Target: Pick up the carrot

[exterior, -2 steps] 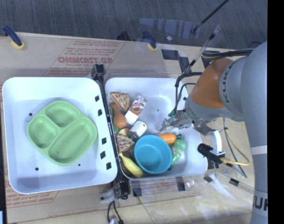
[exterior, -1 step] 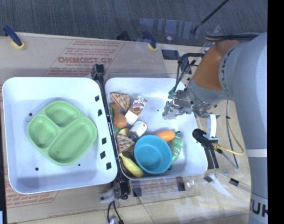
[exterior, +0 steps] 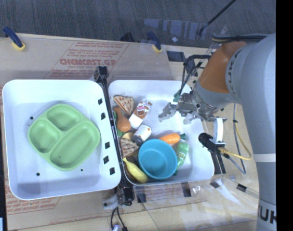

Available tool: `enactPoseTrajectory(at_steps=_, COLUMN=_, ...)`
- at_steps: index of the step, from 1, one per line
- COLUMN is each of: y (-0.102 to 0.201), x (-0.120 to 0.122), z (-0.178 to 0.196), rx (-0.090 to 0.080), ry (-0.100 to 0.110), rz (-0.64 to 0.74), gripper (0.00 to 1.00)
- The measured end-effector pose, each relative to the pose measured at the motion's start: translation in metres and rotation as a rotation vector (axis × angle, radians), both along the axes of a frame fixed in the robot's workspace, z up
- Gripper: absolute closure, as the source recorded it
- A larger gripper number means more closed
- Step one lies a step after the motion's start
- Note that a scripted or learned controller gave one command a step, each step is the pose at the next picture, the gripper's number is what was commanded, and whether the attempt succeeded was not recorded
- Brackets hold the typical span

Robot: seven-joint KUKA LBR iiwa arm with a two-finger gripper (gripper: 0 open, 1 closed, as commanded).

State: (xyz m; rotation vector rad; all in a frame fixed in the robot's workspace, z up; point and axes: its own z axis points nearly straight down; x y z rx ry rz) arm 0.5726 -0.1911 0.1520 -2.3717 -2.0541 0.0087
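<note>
hovering over the right bin (exterior: 197, 170) with nothing in the pincer (exterior: 171, 110), fingers spread apart.

lying near the bin's middle, just below the pincer: the carrot (exterior: 169, 139), touching the upper rim of the blue bowl (exterior: 157, 159) and beside the green bottle (exterior: 181, 153). sitting in the left bin (exterior: 14, 134): a green divided plate (exterior: 64, 136). resting by the near edge: a banana (exterior: 135, 171).

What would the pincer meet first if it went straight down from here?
Probably bare bin floor, just above the carrot in the picture; depth is unclear, so the pincer might clip the carrot.
</note>
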Motion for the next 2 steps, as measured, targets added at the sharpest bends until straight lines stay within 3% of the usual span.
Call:
enactPoseTrajectory(at_steps=1, y=-0.012, x=-0.020, z=-0.062, rx=0.004, ry=0.003, rz=0.102, gripper=0.00)
enactPoseTrajectory(at_steps=2, y=-0.011, x=-0.019, z=-0.051, rx=0.006, ry=0.005, rz=0.110, gripper=1.00)
